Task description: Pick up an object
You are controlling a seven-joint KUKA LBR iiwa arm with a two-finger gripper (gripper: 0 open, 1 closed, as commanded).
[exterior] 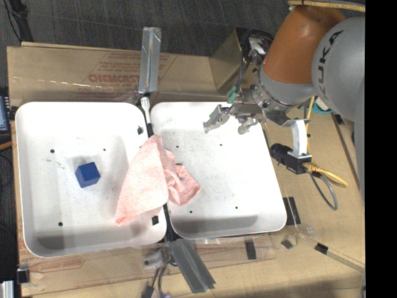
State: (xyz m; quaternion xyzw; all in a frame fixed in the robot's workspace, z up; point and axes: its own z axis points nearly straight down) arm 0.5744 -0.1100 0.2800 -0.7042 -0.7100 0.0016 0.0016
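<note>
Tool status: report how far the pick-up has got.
Done: nothing lifted. The blue cube sits on the left bin's floor, and the pink cloth drapes across the divide between both bins. In hand: the tool hangs open over the right bin's upper edge, holding nothing. Left: descend, grasp, lift.

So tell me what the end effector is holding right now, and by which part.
Nothing. The end effector hangs open over the back of the right bin, with nothing between its fingers. The pink cloth lies across the divide between the bins and the blue cube sits in the left bin.
</note>
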